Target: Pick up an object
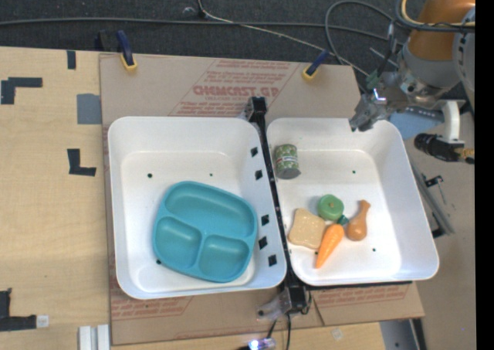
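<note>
The right bin holds a small can with a green label near its back left. Toward the front lie a green round piece, a slice of bread, an orange carrot and a brown drumstick, close together. My gripper hangs over the bin's back right rim, well away from all of them, with nothing seen in it. Its fingers are too small and dark to read.
The left bin holds a teal divided plate. A black divider runs between the bins. Cables loop behind the arm at the upper right. Two clamps hold the cardboard sheet at the back.
</note>
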Tool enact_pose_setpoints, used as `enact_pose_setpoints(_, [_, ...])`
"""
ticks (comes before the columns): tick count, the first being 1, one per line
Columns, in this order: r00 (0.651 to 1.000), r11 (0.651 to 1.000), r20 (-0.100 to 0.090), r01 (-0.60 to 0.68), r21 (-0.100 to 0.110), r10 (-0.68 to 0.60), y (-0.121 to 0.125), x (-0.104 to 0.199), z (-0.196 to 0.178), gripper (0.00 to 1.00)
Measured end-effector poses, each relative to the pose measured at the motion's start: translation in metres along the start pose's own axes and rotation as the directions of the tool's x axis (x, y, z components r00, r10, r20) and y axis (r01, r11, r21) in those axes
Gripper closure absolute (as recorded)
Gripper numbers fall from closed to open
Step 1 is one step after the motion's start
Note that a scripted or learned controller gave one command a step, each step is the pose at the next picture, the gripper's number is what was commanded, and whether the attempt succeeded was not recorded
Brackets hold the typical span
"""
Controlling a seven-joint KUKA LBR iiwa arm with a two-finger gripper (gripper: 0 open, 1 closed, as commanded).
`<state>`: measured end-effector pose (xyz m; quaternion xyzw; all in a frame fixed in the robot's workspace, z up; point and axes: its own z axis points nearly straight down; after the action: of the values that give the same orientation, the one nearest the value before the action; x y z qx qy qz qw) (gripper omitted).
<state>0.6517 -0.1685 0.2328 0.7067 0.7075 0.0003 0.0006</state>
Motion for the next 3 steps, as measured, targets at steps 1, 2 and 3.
enact_pose_setpoints(1, [1.000, 1.000, -0.002, 0.004, 0.003, -0.004, 0.001, 0.050, 0.010, 1.00])
enact_pose_setpoints(2, [1.000, 1.000, -0.002, 0.005, 0.004, -0.005, -0.007, 0.107, 0.020, 1.00])
enact_pose_setpoints(3, [1.000, 1.000, -0.003, 0.006, 0.003, -0.006, -0.014, 0.168, 0.011, 1.00])
